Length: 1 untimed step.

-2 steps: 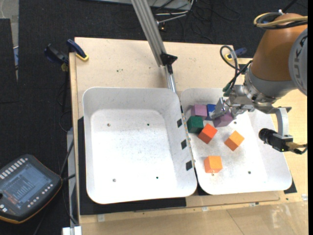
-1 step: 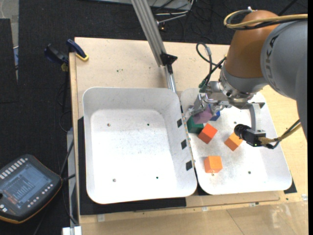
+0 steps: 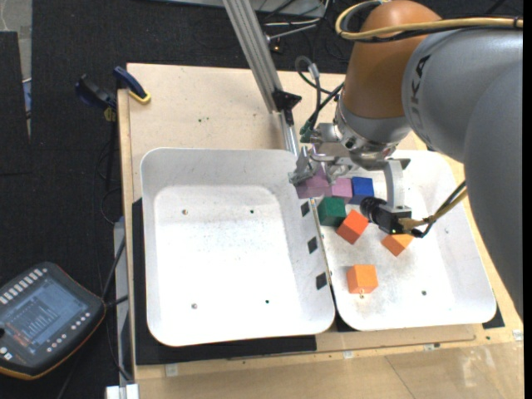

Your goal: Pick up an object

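Grey metal and an orange band fill the upper right of what we see, and below them the pincer (image 3: pixel 320 169) hangs at the inner edge of the right bin (image 3: pixel 449 306), close to where the two bins meet. We cannot tell whether it is released or clenched; the wrist above hides most of it. A pale purple block (image 3: pixel 314 186) sits directly under the pincer, touching or nearly touching it, but we cannot see the block gripped, so we do not call it held.

Just beside the purple block we find a cluster. A magenta block (image 3: pixel 342 189) and a blue block (image 3: pixel 362 189) lie to its right, close together. A green block (image 3: pixel 332 211) rests just below the purple one, and an orange block (image 3: pixel 352 226) touches or almost touches the green one on its lower right. A second orange block (image 3: pixel 397 243) lies a little further right, next to a black fitting with a cable. A third orange block (image 3: pixel 362 278) sits apart, lower down in the same bin.

Moving outward, we see the left bin (image 3: pixel 166 306) with only faint specks on its floor. Both bins rest on a pale wooden worktop (image 3: pixel 208 106). A slanted metal rail (image 3: pixel 253 40) crosses the worktop's far side. A handheld control pendant (image 3: pixel 41 314) lies at lower left, off the worktop.
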Available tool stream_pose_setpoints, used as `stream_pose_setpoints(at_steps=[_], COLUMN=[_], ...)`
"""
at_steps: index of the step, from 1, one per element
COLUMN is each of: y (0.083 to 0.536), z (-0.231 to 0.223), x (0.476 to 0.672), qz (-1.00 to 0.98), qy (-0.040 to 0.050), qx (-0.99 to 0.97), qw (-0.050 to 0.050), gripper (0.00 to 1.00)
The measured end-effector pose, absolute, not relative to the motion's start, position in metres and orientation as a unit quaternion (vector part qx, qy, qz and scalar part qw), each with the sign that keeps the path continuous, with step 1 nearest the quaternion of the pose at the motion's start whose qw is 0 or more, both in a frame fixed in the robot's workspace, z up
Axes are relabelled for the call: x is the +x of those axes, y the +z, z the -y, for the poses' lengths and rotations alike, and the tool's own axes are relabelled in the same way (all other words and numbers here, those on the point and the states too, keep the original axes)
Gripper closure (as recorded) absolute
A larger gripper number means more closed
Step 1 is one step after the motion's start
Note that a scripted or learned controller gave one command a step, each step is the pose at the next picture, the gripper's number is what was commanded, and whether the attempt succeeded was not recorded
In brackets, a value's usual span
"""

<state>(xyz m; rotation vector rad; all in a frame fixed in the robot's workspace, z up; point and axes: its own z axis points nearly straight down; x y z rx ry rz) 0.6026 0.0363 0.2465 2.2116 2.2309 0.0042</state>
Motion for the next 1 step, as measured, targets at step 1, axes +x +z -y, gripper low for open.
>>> stream_pose_setpoints(at_steps=[1], y=[0.2496], z=[-0.0843], x=[0.6285], qz=[-0.71], qy=[0.0016], qx=[0.704], qw=[0.0], gripper=[1.0])
